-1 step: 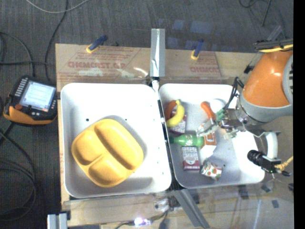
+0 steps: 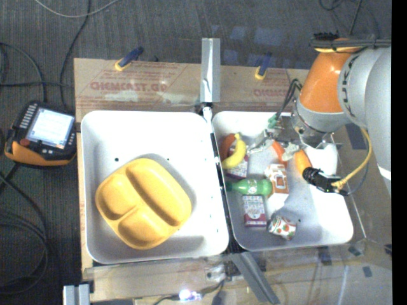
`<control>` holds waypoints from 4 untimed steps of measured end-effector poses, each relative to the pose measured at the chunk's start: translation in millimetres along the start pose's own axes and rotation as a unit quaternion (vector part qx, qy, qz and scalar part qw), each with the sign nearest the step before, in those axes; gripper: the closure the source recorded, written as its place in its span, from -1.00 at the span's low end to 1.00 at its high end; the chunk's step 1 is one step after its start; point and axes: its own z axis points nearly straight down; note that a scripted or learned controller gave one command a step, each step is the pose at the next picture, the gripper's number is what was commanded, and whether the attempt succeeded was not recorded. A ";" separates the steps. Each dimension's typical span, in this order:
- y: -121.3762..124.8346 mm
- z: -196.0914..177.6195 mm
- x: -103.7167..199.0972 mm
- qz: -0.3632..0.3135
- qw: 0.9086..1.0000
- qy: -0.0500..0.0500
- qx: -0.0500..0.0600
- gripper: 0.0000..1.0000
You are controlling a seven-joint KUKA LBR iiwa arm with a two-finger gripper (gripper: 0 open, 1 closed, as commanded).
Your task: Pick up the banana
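Observation:
The banana [image 2: 235, 154] is yellow and curved. It lies in the upper left corner of the right bin [image 2: 331, 234], curled around a red-brown round item [image 2: 227, 144]. My gripper [image 2: 269, 138] hangs low over the top middle of that bin, just to the right of the banana and close to it. The grey and orange wrist above it hides part of the gripper. I see nothing clearly held in it.
Also in the right bin are a green bottle [image 2: 251, 186], a small carton [image 2: 277, 177], an orange carrot-like piece [image 2: 302, 160], a red box [image 2: 254, 210] and a crumpled packet [image 2: 282, 227]. The left bin [image 2: 102, 129] holds a yellow divided tray [image 2: 143, 202].

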 end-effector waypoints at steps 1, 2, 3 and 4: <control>28.3 55.4 18.7 -0.059 0.998 -0.003 -0.011 -1.00; 68.9 60.8 19.9 -0.115 0.993 -0.002 0.000 -1.00; 69.0 60.8 19.8 -0.115 0.993 -0.002 0.000 -1.00; -4.4 62.9 -27.9 -0.153 0.988 -0.002 -0.013 -1.00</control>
